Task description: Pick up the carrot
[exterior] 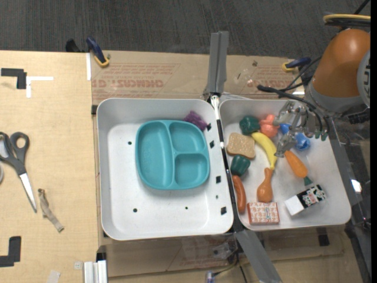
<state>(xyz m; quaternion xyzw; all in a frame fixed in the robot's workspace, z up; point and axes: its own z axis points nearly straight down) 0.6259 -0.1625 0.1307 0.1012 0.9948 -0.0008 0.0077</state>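
Bench front: two bins are sitting side by side, left bin (112, 175) holding one teal plate (174, 155), right bin (336, 170) holding the toys.
Arm: one, reaching in from the right.
Gripper (287, 140): hovering just above the carrot's upper end; open or closed, I cannot tell.
Carrot (296, 164): one, lying slanted in the right bin, beside the banana (265, 146).
Doing it well: descending straight, straddling the carrot's middle (avoiding the banana).
Also: one bread slice (241, 145), one scissors (19, 164).

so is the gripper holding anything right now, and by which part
It cannot be told. The gripper hangs low in the right white bin, just above the thick end of the orange toy carrot, but the view leaves a grip on it unclear.
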